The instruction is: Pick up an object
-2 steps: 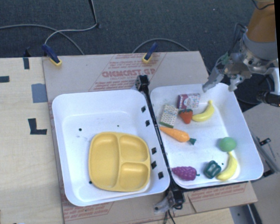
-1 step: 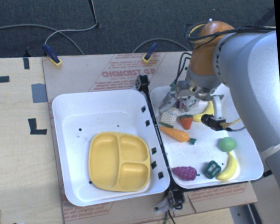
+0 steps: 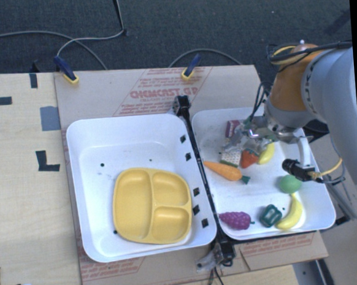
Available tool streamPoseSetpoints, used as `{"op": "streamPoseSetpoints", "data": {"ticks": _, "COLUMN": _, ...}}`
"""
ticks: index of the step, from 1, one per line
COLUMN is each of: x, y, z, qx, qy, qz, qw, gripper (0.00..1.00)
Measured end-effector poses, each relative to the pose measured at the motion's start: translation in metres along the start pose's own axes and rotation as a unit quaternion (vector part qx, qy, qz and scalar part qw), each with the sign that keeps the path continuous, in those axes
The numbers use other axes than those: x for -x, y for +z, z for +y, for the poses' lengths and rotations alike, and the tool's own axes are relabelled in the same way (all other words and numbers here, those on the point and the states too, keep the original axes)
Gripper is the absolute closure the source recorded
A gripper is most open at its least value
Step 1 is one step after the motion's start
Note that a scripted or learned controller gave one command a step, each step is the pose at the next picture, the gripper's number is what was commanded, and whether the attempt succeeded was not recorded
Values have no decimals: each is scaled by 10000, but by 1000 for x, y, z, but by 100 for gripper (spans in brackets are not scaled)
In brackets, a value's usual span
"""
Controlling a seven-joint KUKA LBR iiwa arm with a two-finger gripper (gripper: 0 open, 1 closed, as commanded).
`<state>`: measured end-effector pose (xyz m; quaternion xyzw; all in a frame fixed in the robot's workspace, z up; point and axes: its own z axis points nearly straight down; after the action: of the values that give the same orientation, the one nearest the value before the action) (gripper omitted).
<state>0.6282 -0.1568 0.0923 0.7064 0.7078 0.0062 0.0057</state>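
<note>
Camera view showed the gripper (image 3: 251,138) low over the upper part of the right bin (image 3: 323,219), at the right of the frame; whether it was spread or pressed together could not be told, as its tip was lost among small items. Just beneath it lay a cluster: a red strawberry-like piece (image 3: 248,158), a small yellow piece (image 3: 266,154) beside it, a pale checked item (image 3: 230,158) and a dark reddish scrap (image 3: 233,128) above. Slightly lower left of these lay an orange carrot (image 3: 223,170) with a green tip, tilted across the bin floor. A green ball (image 3: 288,183) sat toward the right wall, and along the lower edge rested a purple bunch of grapes (image 3: 235,219), a dark green block (image 3: 270,215) and a yellow banana (image 3: 292,214), curved, just beside the block. None of these could be seen gripped. Farther left, the left bin (image 3: 86,146) held a yellow divided plate (image 3: 151,205) with three compartments. Both bins sat on a cardboard sheet (image 3: 156,91) on the surface (image 3: 23,200).
</note>
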Motion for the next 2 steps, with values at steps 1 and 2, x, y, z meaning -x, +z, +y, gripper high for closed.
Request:
{"op": "streamPoseSetpoints", "data": {"ticks": 1, "x": -16, "y": 7, "z": 41, "qx": -72, "qy": -3, "qz": -5, "qw": 10000, "gripper": 0}}
{"op": "streamPoseSetpoints", "data": {"ticks": 2, "x": -16, "y": -3, "z": 41, "qx": -70, "qy": -8, "qz": -16, "qw": 10000, "gripper": 100}}
